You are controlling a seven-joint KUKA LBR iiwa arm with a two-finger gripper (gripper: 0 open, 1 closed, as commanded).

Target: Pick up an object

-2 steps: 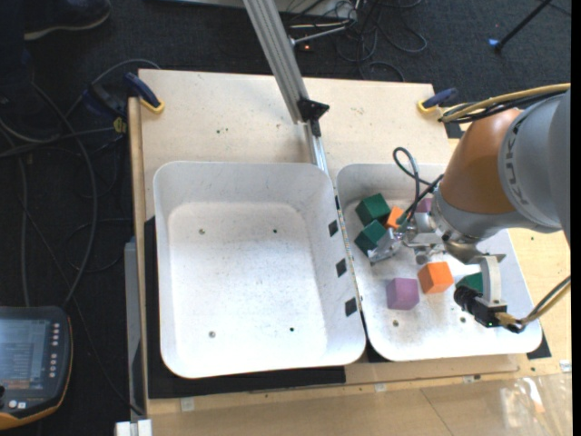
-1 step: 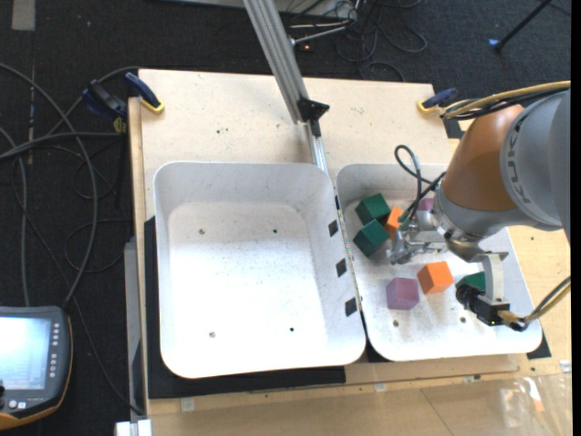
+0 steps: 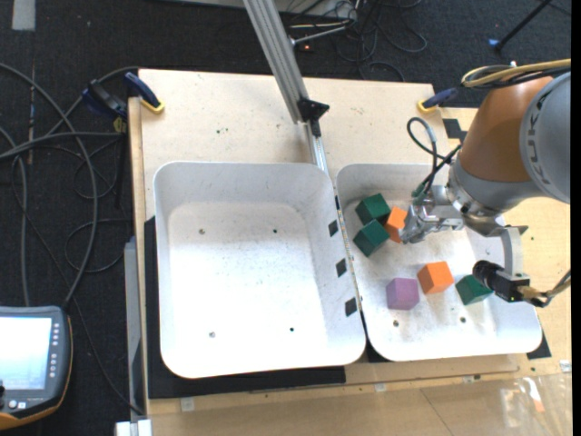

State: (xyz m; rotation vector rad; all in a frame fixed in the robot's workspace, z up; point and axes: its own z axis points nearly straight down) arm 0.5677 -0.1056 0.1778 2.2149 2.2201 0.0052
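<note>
- Nearest the camera, the front edge of the pale worktop [image 3: 272,398] runs along the bottom, with a grey-and-orange handheld screen unit [image 3: 32,361] lying on the dark floor at the lower left.
- Black cables [image 3: 54,166] trail over the dark carpet to the left of the worktop and behind it.
- 2 shallow white bins sit side by side: the left bin [image 3: 245,271] and the right bin [image 3: 445,330].
- An aluminium bar [image 3: 277,48] slants down from the top to the gap between the bins.
- Blue-and-yellow clamps [image 3: 136,94] grip the worktop's far corners.
- Inside the right bin lie 2 dark green blocks [image 3: 370,223] touching each other, a small orange block [image 3: 397,219], a purple block [image 3: 402,292], a larger orange block [image 3: 436,277] and another green block [image 3: 472,289].
- Reaching in from the right, the arm's orange band [image 3: 504,139] sits over the right bin's far side, the wrist pointing down and left.
- Its jaws [image 3: 410,225] are low in the bin, just beside the small orange block; whether they are spread or pinching it cannot be told.
</note>
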